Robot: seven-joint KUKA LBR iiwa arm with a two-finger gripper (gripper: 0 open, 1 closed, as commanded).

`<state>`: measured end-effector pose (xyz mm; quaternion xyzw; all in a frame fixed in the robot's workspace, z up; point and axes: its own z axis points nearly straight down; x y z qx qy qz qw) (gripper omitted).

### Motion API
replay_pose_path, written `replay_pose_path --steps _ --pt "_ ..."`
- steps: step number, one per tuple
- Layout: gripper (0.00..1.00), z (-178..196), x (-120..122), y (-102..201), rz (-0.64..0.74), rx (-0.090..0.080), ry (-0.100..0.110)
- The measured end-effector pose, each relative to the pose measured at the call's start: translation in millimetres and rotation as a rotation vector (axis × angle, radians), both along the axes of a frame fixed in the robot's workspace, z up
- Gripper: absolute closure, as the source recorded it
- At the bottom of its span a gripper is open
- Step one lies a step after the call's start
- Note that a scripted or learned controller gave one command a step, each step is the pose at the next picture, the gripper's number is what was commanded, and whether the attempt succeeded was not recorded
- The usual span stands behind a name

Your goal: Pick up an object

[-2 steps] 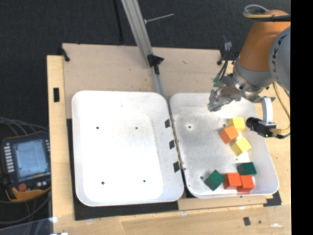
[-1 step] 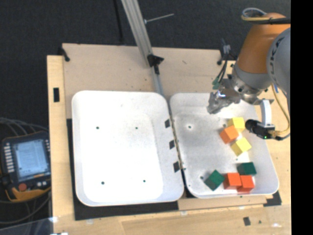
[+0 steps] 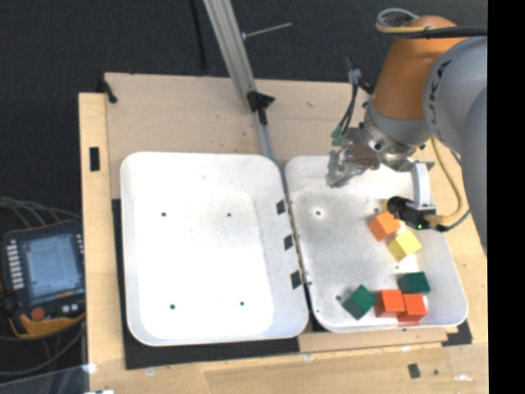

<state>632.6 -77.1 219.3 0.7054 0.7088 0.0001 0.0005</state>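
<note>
My gripper (image 3: 340,171) hangs over the far left corner of the right bin (image 3: 328,236), with nothing visible between its fingers. The blocks lie apart from it toward the bin's right and near side: an orange block (image 3: 382,225), a yellow block (image 3: 404,245), a dark green block (image 3: 414,283), another green block (image 3: 358,301), and two orange-red blocks (image 3: 401,304) side by side at the near edge.
The left bin (image 3: 201,245) sits beside the right one, with dark clips along their shared rim. A slanted metal rail (image 3: 238,64) rises behind the bins. A teach pendant (image 3: 45,269) lies off the bench at the left.
</note>
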Motion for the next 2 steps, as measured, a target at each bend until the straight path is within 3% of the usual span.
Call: replay_pose_path --steps 2 --pt "1.0 24.7 0.7 105.6 0.003 0.003 -0.002"
